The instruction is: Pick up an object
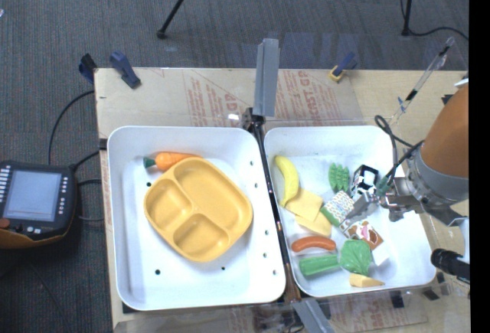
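My gripper [357, 209] hangs low over the middle of the right bin [321, 144], reaching in from the right. It is right beside a small green-and-white carton [336, 210] and just above a white box with a red picture [366, 234]. I see nothing clearly held in it. Around it lie a yellow banana [285, 177], a yellow cheese slice [305, 209], a green leafy piece [338, 176], a red sausage [314, 244], a green vegetable [319, 266], a green lettuce leaf [356, 255] and a yellow wedge [364, 280].
The left bin [126, 247] holds a yellow divided plate [197, 209] and an orange carrot [170, 161] at its back edge. A grey post [266, 86] stands behind the divider between the bins. A handheld screen [32, 201] sits off the bench on the left.
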`<state>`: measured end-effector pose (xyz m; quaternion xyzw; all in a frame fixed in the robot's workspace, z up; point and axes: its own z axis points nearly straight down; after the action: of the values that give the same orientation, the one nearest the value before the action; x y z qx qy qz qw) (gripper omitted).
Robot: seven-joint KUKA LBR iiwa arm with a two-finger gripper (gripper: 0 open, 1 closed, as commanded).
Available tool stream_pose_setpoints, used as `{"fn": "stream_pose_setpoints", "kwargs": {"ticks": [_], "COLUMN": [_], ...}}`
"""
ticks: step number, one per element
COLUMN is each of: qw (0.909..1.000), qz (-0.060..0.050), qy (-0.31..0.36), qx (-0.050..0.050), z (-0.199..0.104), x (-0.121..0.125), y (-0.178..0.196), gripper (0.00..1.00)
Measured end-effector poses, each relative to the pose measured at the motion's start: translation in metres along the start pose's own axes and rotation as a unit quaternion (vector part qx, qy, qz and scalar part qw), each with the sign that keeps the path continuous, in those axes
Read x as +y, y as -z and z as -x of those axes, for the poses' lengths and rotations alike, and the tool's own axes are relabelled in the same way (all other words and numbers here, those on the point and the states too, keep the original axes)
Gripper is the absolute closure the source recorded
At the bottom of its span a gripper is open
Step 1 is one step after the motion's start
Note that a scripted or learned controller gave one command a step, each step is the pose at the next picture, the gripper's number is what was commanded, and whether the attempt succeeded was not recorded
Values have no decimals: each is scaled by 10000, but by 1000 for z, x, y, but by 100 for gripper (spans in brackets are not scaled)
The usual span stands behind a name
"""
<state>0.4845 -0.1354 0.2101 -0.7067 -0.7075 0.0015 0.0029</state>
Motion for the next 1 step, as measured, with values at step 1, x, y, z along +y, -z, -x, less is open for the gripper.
{"fn": "stream_pose_setpoints", "kwargs": {"ticks": [1], "qw": [9980], "qz": [68], "qy": [-626], "qx": [-17], "z": [41], "x": [89], "y": [-117], "gripper": [0]}}
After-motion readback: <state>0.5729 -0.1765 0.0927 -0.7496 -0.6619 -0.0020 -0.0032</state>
